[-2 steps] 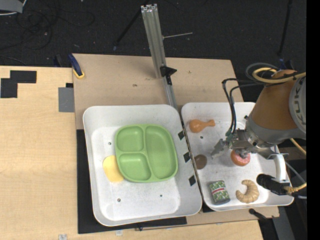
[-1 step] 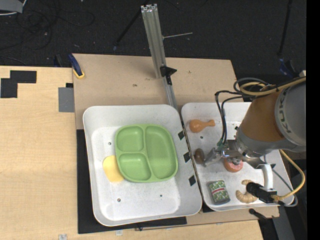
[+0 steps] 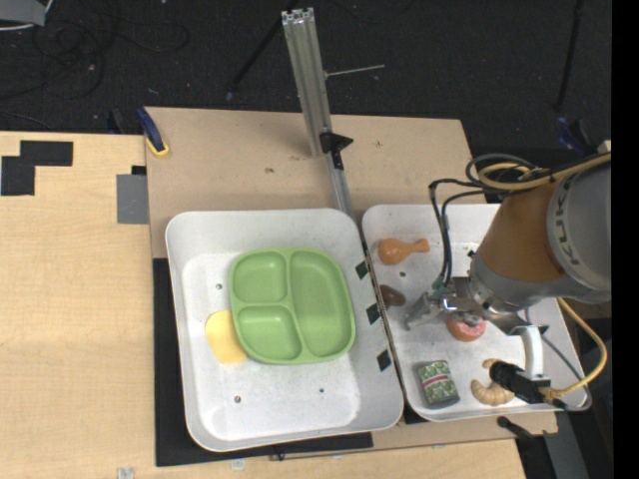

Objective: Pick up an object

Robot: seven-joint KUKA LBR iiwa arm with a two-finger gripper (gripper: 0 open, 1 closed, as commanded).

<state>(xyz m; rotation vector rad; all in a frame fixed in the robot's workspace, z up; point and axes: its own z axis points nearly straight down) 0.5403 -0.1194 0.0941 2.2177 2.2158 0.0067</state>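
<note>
In the left bin [image 3: 200,397] a yellow piece [image 3: 224,338] pokes out from under a green tray [image 3: 294,305] with 3 compartments. The right bin [image 3: 399,367] holds an orange drumstick [image 3: 398,250], a brown piece [image 3: 392,295], a green packet [image 3: 436,383] and a croissant [image 3: 491,392]. The gripper [image 3: 461,312] sits low over a red object [image 3: 466,328]; its opening cannot be made out.

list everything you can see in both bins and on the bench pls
bins: 2, white, side by side on the bench
divided tray: 1, green, left bin
yellow object: 1, left bin, partly under the tray's left edge
orange pear-shaped object: 1, right bin, top
dark brown object: 1, right bin, left wall
green patterned packet: 1, right bin, bottom
tan croissant-shaped object: 1, right bin, bottom
red object: 1, below the pincer
metal post: 1, silver, behind bins
arm: 1, grey and orange, from right
pincer: 1, over right bin
</note>
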